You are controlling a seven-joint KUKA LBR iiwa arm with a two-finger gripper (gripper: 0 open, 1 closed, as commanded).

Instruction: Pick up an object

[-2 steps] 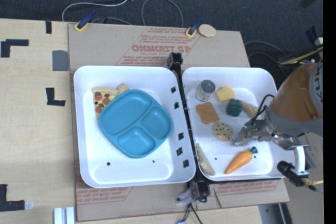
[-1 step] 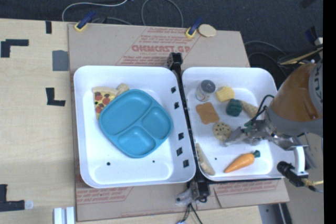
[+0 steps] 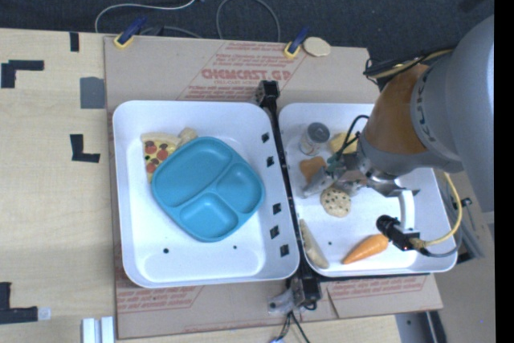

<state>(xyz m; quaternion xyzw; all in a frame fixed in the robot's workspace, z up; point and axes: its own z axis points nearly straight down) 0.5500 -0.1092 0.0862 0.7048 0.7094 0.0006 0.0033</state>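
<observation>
- Arm [image 3: 450, 116]: grey, orange band above the wrist, reaching in from the right over the right bin
- Bench [image 3: 48, 197]: pale wood with black marks, showing at left
- Cardboard [image 3: 233, 76]: brown sheet with red print, lying under both bins
- Left bin [image 3: 128, 197]: white and shallow, touching the right bin along a black centre strip
- Right bin [image 3: 361, 225]: white and shallow, its right half partly covered by the arm
- Plate [image 3: 207, 187]: blue with three compartments, lying flat in the middle of the left bin
- Pizza [image 3: 158, 147]: toy slice in the left bin's upper left, its lower edge tucked under the plate
- Carrot [image 3: 365, 247]: orange, lying in the right bin's lower part, apart from the gripper
- Gripper [image 3: 337, 173]: dark, low over the right bin's left half, between brown piece and cookie; whether it is spread or closed cannot be told, and nothing is seen held in it
- Cookie [image 3: 336, 202]: round and speckled, just below the gripper
- Pale piece [image 3: 313, 249]: long, lying by the right bin's lower left wall
- Brown piece [image 3: 312, 168]: just left of the gripper; contact cannot be told
- Jar [image 3: 317, 132]: small with a grey top, in the right bin's upper left
- Disc [image 3: 318, 47]: pale, on the cardboard's top edge
</observation>
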